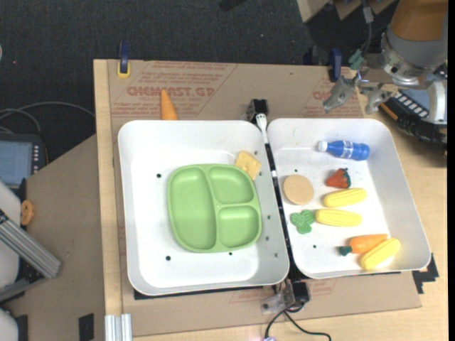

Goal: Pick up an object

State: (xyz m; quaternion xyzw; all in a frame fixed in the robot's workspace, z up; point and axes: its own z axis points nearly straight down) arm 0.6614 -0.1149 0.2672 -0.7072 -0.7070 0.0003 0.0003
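Bright, even overhead light — soft shadows, mild glare on the white bins [135,190].

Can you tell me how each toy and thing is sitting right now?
Green plate: flat in the left bin, nothing on it.
Yellow cheese piece: beside the plate's far corner.
Blue bottle: lying on its side, right bin.
Tan cookie: lying flat.
Corn cobs: lying down.
Carrot: lying against another corn.
Gripper: hovering above the right bin's far edge.
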